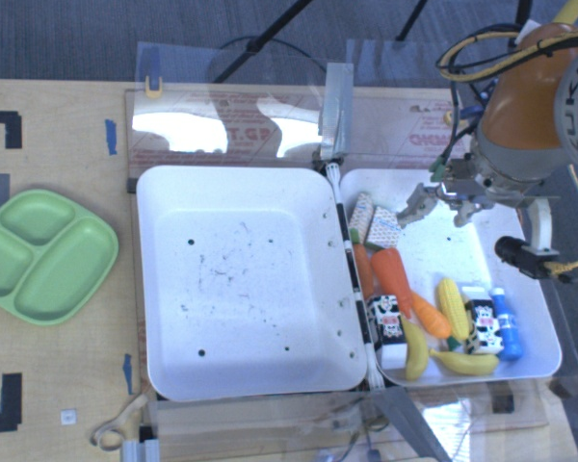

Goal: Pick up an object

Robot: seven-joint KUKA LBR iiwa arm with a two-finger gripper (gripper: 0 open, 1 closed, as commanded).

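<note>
Camera view showed the gripper (441, 203) released, holding nothing, over the right bin (533, 287); carrots (393, 275) and bananas (418, 349) lay below it.

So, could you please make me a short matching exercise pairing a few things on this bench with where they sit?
Things:
1. green plate
2. carrot
3. blue bottle
4. claw

Places:
A. right bin, near its right wall
B. on the wood, left of both bins
C. above the right bin's far end
D. right bin, close to the divider between the bins

Pairs: 1-B, 2-D, 3-A, 4-C
</note>
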